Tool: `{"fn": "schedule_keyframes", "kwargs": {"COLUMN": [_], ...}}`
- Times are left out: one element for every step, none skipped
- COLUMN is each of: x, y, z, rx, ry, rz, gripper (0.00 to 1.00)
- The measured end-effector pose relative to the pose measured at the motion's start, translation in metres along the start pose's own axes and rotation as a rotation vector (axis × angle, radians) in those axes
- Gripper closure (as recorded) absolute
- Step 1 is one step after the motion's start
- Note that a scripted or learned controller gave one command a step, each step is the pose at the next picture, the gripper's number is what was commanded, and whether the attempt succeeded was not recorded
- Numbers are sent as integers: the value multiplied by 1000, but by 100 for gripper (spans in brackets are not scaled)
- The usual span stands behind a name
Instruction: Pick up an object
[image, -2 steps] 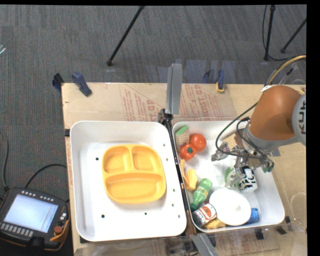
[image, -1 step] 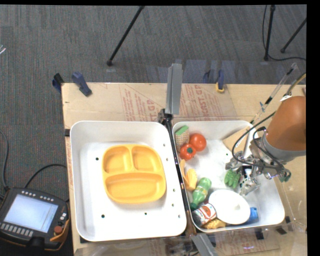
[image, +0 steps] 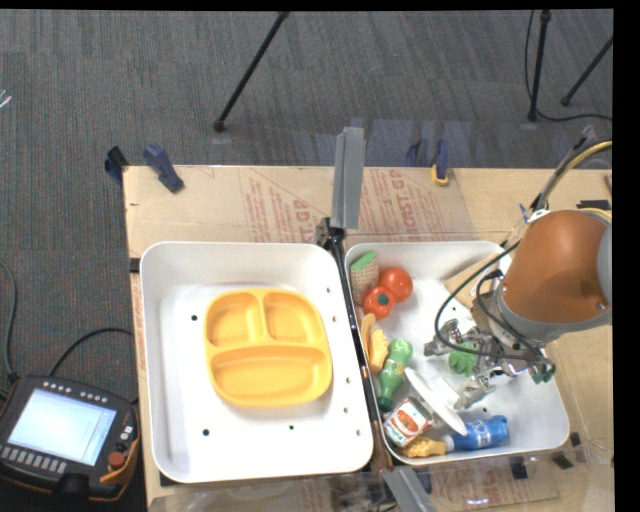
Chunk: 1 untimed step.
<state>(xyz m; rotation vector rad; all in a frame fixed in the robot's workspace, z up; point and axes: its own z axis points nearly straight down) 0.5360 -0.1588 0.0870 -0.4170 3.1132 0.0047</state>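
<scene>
Near edge of right bin (image: 555, 420): blue bottle (image: 482, 433) laid on side, red-and-white packet (image: 405, 423) to its left. Green bottle (image: 393, 366) and yellow corn (image: 378, 348) lined along left wall. Gripper (image: 470, 365) lowered into right bin's right half, small green item (image: 463, 361) seen between fingers; whether pinched cannot be told. Red tomatoes (image: 388, 290) placed at far left corner. Yellow divided plate (image: 268, 346) set in left bin (image: 165, 300).
</scene>
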Motion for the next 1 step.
{"fn": "schedule_keyframes", "kwargs": {"x": [-2], "y": [2], "z": [-9], "rx": [0], "ry": [-2], "rz": [-7], "gripper": [100]}}
